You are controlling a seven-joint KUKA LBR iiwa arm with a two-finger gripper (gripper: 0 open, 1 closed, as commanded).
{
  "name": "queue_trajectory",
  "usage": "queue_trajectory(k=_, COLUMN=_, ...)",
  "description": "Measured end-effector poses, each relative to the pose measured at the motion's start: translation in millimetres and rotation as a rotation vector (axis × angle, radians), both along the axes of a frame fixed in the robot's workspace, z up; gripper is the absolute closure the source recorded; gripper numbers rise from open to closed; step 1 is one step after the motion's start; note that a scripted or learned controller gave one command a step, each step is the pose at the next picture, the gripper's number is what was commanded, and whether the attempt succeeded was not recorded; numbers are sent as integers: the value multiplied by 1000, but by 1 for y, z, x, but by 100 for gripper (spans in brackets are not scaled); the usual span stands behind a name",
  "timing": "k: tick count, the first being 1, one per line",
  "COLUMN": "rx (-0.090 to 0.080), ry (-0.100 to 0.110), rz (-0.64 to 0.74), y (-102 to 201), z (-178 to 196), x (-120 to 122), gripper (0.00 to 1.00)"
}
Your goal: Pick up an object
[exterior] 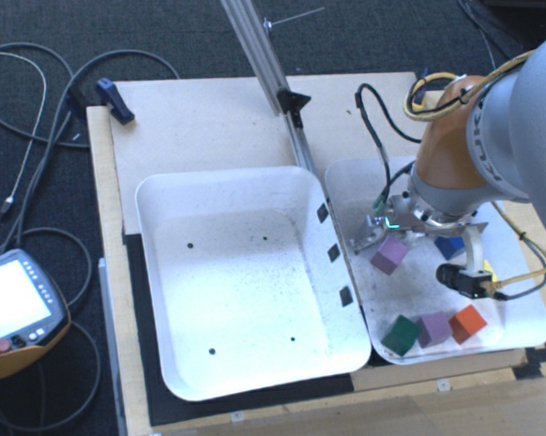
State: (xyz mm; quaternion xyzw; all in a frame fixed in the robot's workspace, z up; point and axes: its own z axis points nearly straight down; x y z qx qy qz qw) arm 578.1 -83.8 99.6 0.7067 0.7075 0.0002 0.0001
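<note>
Tool low in the right bin, grasp state unreadable.
A purple block sits just at its 6 o'clock, apparently unlifted; the pick looks unfinished.

Purple block tilted mid right bin, green cube, lilac cube, orange cube in a row at lower edge, blue block partly hidden.

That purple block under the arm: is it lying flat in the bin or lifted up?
Cannot tell for sure. The purple block sits tilted just below the gripper in the right bin, unlike the green block resting flat.
</note>
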Motion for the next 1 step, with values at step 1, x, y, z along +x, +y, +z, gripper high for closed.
queue_trajectory(k=1, rx=2, ry=6, rz=-2, y=-3, z=0, x=-35, gripper=0)
